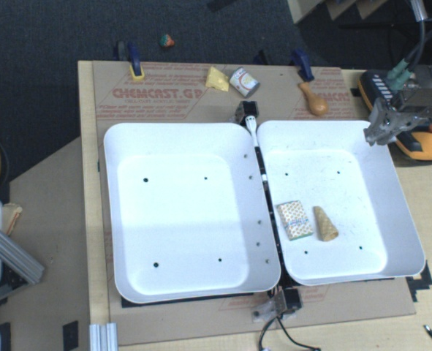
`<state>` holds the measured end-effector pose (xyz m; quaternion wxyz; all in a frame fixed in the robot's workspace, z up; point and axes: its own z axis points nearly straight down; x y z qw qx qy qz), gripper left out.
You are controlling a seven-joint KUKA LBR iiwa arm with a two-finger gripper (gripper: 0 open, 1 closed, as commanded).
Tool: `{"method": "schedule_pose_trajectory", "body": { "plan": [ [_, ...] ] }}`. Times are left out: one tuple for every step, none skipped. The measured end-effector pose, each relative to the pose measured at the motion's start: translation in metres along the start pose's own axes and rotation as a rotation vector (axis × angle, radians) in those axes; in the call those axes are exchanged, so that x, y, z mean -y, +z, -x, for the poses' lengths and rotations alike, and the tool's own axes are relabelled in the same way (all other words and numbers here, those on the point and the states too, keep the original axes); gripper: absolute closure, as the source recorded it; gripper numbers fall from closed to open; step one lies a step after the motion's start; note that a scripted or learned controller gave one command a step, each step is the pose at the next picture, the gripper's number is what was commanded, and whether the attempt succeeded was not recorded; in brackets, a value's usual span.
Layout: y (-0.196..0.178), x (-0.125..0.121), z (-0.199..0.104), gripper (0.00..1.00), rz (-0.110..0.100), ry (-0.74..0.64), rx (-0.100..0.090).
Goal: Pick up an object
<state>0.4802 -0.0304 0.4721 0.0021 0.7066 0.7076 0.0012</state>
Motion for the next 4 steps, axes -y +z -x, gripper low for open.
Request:
{"method": "schedule_pose_trajectory", "body": {
  "plan": [
    [0.105,-0.048,-0.062,1.0,-0.015,-0.005,-0.002],
    [-0.065,-0.026,-0.055,1.0,0.018,0.0,-0.003],
    [0.089,-0.035,-0.153,1.0,-0.02,-0.008,0.0],
    [-0.008,-0.016,-0.172,1.0,0.006,-0.003,-0.005]
  ]
}}
